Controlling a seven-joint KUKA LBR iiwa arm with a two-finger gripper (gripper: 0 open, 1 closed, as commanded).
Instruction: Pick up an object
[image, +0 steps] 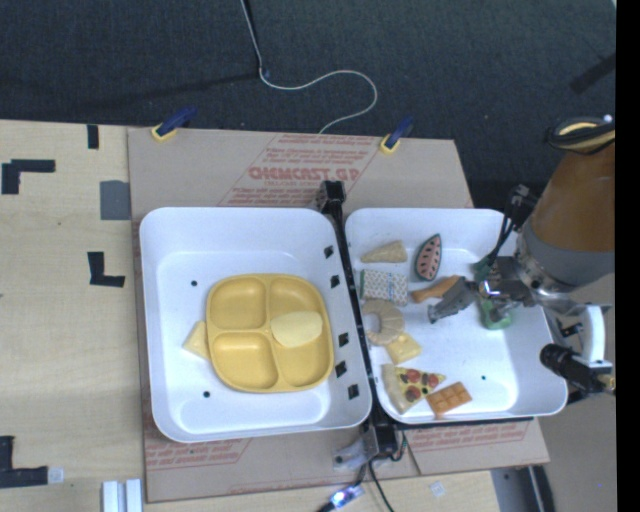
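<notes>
2 bins (160, 300), gripper (452, 303) (right bin), carrot (434, 292)

Around the yellow plate (270, 333), the left bin (160, 300) has bare white floor on every side. Right of the plate, past the divider, toy foods crowd the right bin (500, 395); bare floor lies beyond them, where the gripper (452, 303) reaches in.

**Even overhead light, soft picture**

I get bright, flat light from above; the white bins (160, 300) nearly wash out, with faint shadows along their inner walls. Detail is soft and grainy throughout, and the dark floor (120, 50) at the frame's top stays dim.
</notes>
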